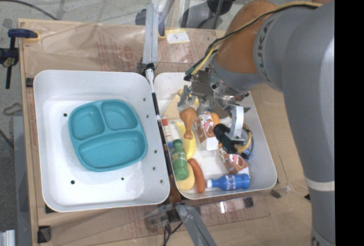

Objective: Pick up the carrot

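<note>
Nothing legible anywhere. Faint reddish print on the brown sheet [108, 48] covering the bench, too washed out to make out. White letters on the grey arm [263, 48] near the orange band, seen at a slant and blurred; not readable. Small white tag [177, 37] behind the bins, marks on it too small to tell. Labels on the blue bottle [230, 183] and the red-and-white packet [206, 130] in the right bin [267, 173], coloured but unreadable.
</note>
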Controlling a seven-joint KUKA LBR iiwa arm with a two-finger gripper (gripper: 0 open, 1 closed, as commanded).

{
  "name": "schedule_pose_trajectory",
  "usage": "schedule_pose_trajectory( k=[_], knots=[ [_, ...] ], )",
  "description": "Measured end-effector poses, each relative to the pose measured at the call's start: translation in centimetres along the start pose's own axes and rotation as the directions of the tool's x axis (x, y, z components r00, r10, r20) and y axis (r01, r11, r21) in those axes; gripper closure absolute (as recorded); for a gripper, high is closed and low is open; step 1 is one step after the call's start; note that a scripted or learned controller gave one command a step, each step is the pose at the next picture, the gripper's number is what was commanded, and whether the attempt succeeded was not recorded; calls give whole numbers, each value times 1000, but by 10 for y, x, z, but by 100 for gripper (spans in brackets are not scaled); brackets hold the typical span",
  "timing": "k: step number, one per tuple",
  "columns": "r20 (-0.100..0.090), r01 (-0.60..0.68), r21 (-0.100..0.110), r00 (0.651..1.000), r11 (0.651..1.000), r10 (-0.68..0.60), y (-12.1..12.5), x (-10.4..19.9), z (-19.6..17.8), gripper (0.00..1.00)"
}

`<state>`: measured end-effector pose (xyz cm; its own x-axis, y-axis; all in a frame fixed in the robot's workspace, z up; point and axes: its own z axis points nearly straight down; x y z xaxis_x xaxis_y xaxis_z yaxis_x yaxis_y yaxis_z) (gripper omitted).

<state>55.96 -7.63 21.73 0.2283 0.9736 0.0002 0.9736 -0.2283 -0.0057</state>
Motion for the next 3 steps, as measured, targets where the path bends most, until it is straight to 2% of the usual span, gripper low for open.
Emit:
schedule_pose_trajectory(
  k=[1,2,3],
  knots=[
    [1,322,-3,947,947,-322,-13,27,17,100],
    [1,-53,-6,999,999,53,-20,-97,-63,100],
    [0,12,-1,1000,1000,-12,-74,-68,-9,100]
  ],
)
